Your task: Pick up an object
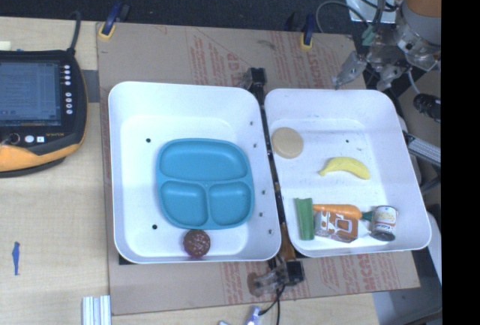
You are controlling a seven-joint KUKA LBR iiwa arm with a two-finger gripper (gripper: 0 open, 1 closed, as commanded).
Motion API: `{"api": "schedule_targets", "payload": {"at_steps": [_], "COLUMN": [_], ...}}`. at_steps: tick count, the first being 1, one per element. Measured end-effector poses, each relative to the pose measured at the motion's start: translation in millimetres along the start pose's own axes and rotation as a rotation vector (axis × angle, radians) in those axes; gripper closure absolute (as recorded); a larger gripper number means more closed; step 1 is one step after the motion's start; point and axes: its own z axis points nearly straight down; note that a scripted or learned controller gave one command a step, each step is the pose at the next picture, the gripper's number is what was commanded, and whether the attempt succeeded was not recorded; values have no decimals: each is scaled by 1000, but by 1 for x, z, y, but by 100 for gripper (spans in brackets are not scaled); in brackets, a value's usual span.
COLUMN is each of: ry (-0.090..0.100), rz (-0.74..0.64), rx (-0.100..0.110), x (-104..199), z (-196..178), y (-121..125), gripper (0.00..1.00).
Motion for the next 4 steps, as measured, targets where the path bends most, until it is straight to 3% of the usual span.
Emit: {"api": "schedule_targets", "payload": {"at_steps": [1,2,3,4], "ry": [0,0,-3,-3], "rz": [1,1,-3,-3], "rx": [2,0,1,1], "x": [-27,-18,-20,-20], "z": [132,181,171,171], "y": [-59,-78,-78,-78], "gripper": [0,0,100,0]}}
